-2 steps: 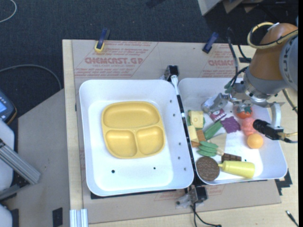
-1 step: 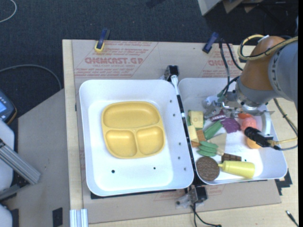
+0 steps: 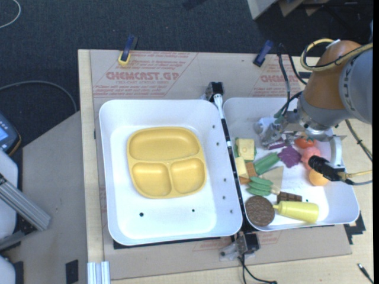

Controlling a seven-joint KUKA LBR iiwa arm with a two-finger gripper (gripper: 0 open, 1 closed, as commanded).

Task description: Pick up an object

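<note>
The right bin (image 3: pixel 343 209) holds a heap of toy foods: a pale yellow cheese block (image 3: pixel 244 148), a green pickle (image 3: pixel 266 161), a purple grape bunch (image 3: pixel 289 156), a brown round cookie (image 3: pixel 259 210) and a yellow mustard bottle (image 3: pixel 296 209). My gripper (image 3: pixel 271 132) hangs low in the back half of this bin, just behind the pickle and the grapes and right of the cheese. The grey wrist with its orange band (image 3: pixel 327 78) rises behind it. Nothing shows clearly in the gripper.
A yellow divided plate (image 3: pixel 167 160) lies in the left bin (image 3: pixel 112 176). Beside the arm sit a red piece (image 3: pixel 304 142), a pink piece (image 3: pixel 310 154) and an orange fruit (image 3: pixel 318 178) with a black cable plug over it. A green bean (image 3: pixel 259 187) and a dark brown bar (image 3: pixel 289 196) lie near the cookie.
</note>
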